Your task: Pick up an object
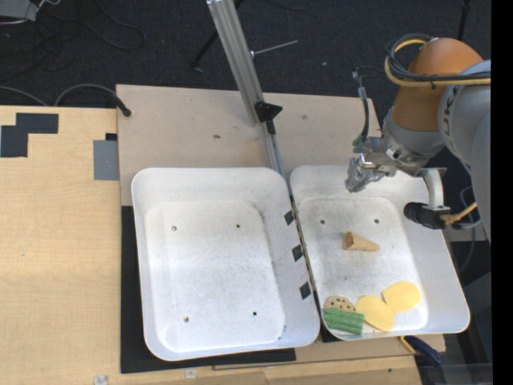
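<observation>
In the right bin [437, 283] a small tan cone-shaped piece [359, 243] lies near the middle. At the bin's near end sit two yellow discs [389, 304], a green ribbed piece [344, 321] and a small brown waffle-like piece [339, 303]. My gripper [357, 180] hangs over the far end of the right bin, above and behind the tan piece, well apart from it. Nothing shows between its fingers.
The left bin [152, 207] lies beside the right one, with black clips [296, 251] along the shared edge. A slanted aluminium bar [240, 62] rises from behind the bins. A black cable and fitting [425, 212] hang off the arm at the right bin's far right edge.
</observation>
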Robot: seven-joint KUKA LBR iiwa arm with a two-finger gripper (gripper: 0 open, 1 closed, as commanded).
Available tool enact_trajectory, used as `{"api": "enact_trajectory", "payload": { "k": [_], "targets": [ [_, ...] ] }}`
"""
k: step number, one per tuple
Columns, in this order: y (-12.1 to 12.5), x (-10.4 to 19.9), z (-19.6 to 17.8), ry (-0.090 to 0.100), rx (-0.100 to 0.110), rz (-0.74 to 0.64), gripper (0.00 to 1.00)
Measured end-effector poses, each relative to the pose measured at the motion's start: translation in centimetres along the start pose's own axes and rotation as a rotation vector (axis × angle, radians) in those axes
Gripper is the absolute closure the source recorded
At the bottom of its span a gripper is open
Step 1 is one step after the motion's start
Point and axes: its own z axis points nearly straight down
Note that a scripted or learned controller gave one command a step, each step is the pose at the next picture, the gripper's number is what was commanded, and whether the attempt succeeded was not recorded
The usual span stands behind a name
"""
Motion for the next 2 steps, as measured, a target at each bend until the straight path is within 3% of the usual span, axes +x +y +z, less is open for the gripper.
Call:
{"api": "enact_trajectory", "payload": {
  "k": [2],
  "targets": [
    [-0.7, -0.7, -8.5, 0.0, 0.002, 0.002, 1.0]
  ]
}}
